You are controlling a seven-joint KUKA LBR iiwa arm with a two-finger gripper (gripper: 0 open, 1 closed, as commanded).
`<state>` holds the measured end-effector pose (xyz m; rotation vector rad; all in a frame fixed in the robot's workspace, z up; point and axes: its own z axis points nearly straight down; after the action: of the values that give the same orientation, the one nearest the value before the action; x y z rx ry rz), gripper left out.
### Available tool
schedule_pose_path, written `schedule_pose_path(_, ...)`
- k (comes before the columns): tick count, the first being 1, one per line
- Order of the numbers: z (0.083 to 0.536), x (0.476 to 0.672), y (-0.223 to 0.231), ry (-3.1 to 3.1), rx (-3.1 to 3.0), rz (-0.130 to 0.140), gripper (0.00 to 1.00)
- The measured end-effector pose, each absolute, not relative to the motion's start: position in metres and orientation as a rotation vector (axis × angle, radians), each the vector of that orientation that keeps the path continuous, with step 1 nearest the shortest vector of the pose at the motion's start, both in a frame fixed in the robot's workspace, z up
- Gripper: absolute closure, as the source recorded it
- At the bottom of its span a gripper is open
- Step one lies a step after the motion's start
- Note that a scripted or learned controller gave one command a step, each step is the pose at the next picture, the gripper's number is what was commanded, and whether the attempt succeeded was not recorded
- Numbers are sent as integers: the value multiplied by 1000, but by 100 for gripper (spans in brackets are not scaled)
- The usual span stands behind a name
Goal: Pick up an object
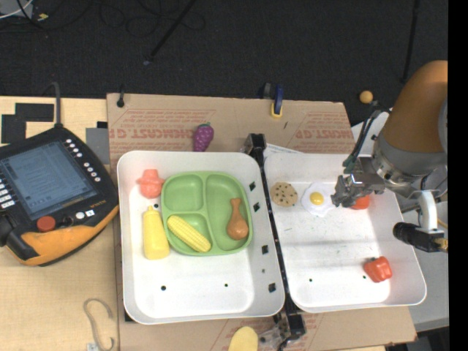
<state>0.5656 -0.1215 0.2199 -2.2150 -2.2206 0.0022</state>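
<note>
- a small orange-red object (360, 202) is seen in the right bin (409, 287), near its far right side, tucked right under the gripper (349, 195).
- the gripper is parked directly over it, so the object pokes out just to the right of the tip; no real long axis can be made out.
- whether the pincer is open, closed or actually pinching it can't be told from here, too dark and small.
- a fried egg toy (316, 199) is found just left of the gripper, a cookie (284, 193) further left.
- a red pepper-ish piece (377, 269) is sat well apart, toward the near right corner.
</note>
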Motion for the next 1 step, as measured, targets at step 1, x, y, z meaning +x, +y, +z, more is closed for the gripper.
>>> schedule_pose_path(1,236,547,-82,-2221,-2216,1,100)
